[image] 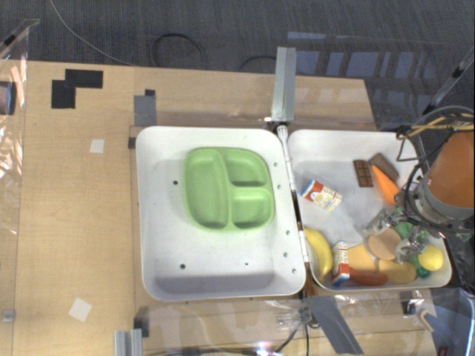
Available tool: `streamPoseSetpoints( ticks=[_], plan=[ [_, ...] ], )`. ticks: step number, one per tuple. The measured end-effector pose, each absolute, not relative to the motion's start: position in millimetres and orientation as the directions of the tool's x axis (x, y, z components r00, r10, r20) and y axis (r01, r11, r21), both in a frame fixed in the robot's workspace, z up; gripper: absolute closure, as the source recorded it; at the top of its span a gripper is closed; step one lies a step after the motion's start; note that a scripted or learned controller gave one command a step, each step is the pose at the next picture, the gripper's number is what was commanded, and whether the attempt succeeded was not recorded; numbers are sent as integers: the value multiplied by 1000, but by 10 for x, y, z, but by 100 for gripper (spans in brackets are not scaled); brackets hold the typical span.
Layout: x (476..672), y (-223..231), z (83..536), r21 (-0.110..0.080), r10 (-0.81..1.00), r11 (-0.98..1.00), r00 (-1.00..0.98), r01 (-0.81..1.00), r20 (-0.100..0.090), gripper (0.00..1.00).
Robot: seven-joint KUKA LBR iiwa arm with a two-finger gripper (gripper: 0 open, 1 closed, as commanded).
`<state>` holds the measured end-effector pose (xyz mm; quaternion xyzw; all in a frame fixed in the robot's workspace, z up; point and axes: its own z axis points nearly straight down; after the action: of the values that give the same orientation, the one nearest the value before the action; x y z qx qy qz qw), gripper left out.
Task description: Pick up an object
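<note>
Dark carpet ran behind the pale wooden worktop [74, 221], where two shallow white bins sat side by side. Toward the worktop's left lay the left bin [159, 273], carrying a green divided plate [226, 188] near its middle. Toward the right edge lay the right bin [338, 150], crowded with toy food.

Reaching in from the right, the arm [451, 173] had its end effector [397, 237] low over the front right corner of the right bin. How its grasping parts stood, I could not tell; they were lost among the clutter.

Directly beneath it lay a tan round piece [383, 245], touching or nearly touching the metal. Just beside that, toward the bin's front right corner, sat a yellow lemon [430, 258] with something green [404, 230] next to it. An orange carrot [386, 185] lay just behind the end effector, toward the bin's back, beside a brown chocolate bar [362, 173]. Along the front wall rested a banana [320, 251], a small can [341, 262] and a red sausage-like piece [365, 278]. A small red-and-white carton [321, 196] lay apart, nearer the bin's middle.
</note>
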<state>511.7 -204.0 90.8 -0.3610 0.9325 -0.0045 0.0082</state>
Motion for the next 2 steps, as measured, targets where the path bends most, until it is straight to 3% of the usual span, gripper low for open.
streamPoseSetpoints(
  ticks=[1,2],
  plan=[
    [5690,-1833,898,-9,-569,822,-822,-569,-11,100],
    [6618,-2040,889,-8,-543,840,-839,-543,-11,100]
  ],
)
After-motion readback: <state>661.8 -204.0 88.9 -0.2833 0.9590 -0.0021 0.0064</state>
